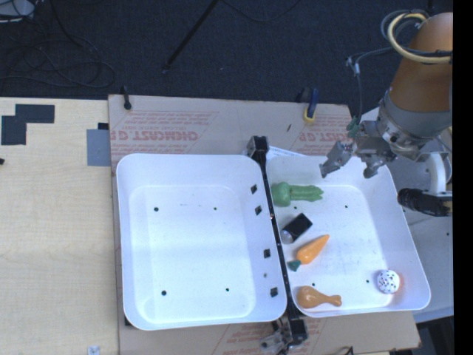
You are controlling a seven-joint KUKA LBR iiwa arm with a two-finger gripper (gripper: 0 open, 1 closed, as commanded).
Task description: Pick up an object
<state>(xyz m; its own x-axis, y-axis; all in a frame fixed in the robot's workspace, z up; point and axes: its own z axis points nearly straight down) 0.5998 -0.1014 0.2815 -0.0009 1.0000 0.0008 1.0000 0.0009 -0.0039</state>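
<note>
Pincer (353, 163) over the far edge of the right shallow white plastic bin (403, 231), fingers spread apart, nothing between them.

You will find every item nearer the camera than the pincer, all in the right bin: a green knobbly plastic toy (295, 193) just below and to the left of it; a small black block with a grey end (296, 227) beyond that; an orange plastic carrot (312, 249) touching or nearly touching the block; a tan gourd-shaped plastic toy (318, 296) near the bin's near wall; a white speckled ball (387, 281) well apart, at the near right corner. The left shallow white plastic bin (140, 198) lies well to the pincer's left, on the cardboard-covered bench (185, 128).
</note>
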